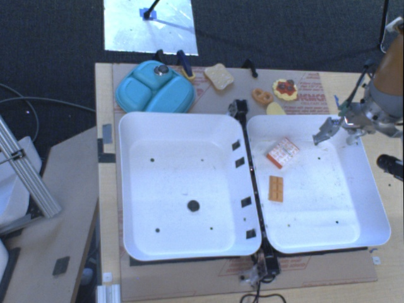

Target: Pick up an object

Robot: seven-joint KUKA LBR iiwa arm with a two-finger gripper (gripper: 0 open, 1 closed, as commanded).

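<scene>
While hovering over right bin (372, 213) near its top corner, tool (334, 131) spread, pinching nothing; approach step, judging so; waffle (282, 152) just left, cracker (276, 188) below; next: shift left, descend, close.

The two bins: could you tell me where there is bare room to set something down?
Left bin: bare all around the dark disc. Right bin: bare in front of the orange wafer. Crowded near the pink block and gripper.
</scene>
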